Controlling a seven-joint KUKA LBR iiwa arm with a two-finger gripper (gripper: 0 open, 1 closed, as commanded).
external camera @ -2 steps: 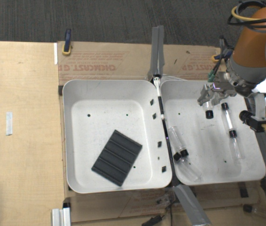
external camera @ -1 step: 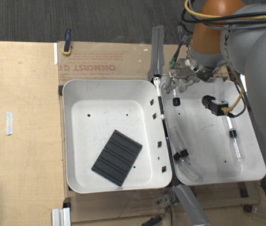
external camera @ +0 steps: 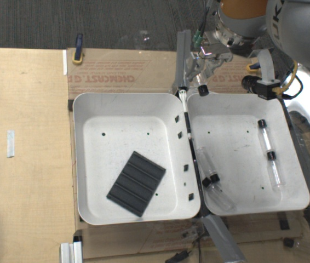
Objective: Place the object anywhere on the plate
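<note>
Well, from where I stand the job looks barely begun. The plate (external camera: 136,183), a dark ribbed slab, lies flat and at an angle on the floor of the left bin (external camera: 89,106), and nothing rests on it. What is meant to go there is, I take it, one of the two clear tubes in the right bin (external camera: 237,100). The long tube (external camera: 269,153), with its black fittings, lies near the bin's far-right wall. The shorter tube (external camera: 210,175) sits tight against the wall next to the divider between the bins. Both are well apart from the plate, with the bin walls between them.

The gripper (external camera: 199,80) hangs high at the back edge, just above where the two bins meet, over neither the tubes nor the plate. Cables and metal parts crowd it, so I cannot tell whether it is open or closed. A small dark piece sits at its lower tip, possibly part of the tool itself, and I see no tube carried in it.

So the whole job is left, by my reckoning: reaching down into the right bin, getting hold of a tube, carrying it across the divider, and setting it on the slab.
</note>
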